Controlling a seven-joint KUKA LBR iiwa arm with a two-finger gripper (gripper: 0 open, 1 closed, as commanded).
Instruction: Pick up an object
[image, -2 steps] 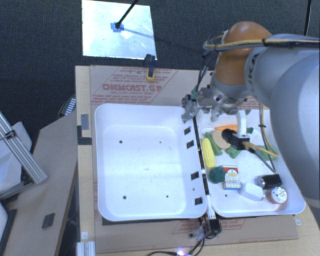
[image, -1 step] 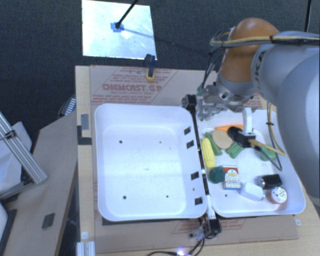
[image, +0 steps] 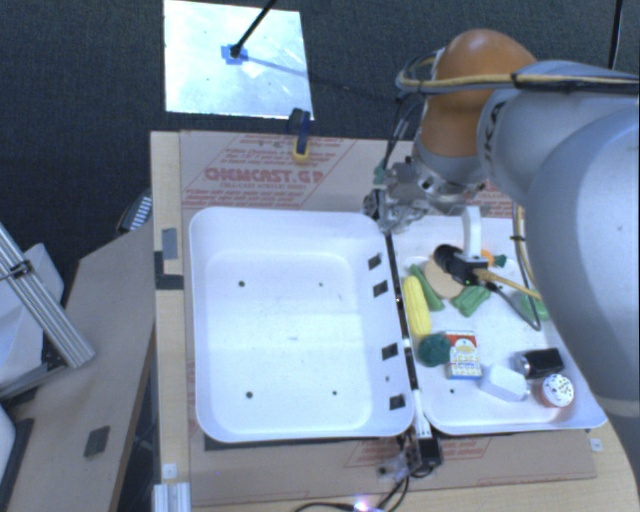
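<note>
My gripper (image: 393, 208) hangs over the far end of the divider between the two bins, above the right bin's (image: 520, 418) back left corner. Nothing shows held under it. In the right bin, a yellow corn cob (image: 415, 305) lies along the left wall. Green pieces (image: 471, 298) and a tan disc (image: 438, 274) sit beside the cob. Nearer the front are a dark green lump (image: 433, 348), a small red and white box (image: 461, 355), a white block (image: 503, 383), a black block (image: 541, 360) and a round tin (image: 556, 390).
The left bin (image: 215, 235) sits beside the right one, with black clips (image: 390, 351) along the shared wall. The big grey arm covers the right bin's far right side. A blue and yellow clamp (image: 299, 135) stands behind the bins on the cardboard.
</note>
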